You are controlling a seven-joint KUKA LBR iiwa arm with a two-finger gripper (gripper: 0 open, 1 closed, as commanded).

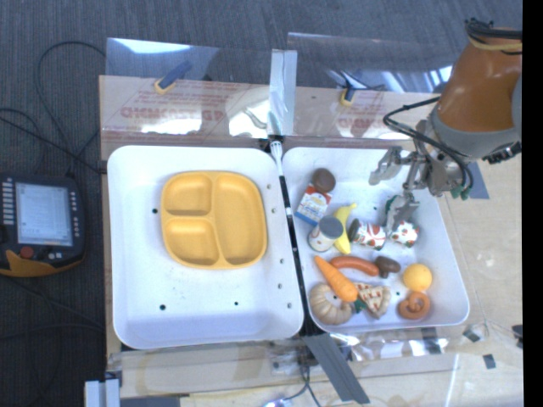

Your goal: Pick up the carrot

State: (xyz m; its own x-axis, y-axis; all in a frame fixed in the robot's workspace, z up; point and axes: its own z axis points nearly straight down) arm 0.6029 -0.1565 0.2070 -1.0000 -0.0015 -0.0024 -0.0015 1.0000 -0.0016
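Observation:
The carrot (337, 280) is orange and tapered, lying at a slant in the lower part of the right bin (450, 253), between a sausage and a bagel. My gripper (400, 208) hangs over the upper right part of that bin, up and to the right of the carrot and well apart from it. Its fingers (395, 211) point down toward a red and white toy (405, 234), with nothing visibly between them.
The right bin also holds a red sausage (355, 265), a bagel (329, 304), a pizza slice (373, 298), a lemon (417, 276), a banana (343, 227) and a small carton (313, 204). A yellow divided plate (213, 219) lies in the left bin (136, 303).

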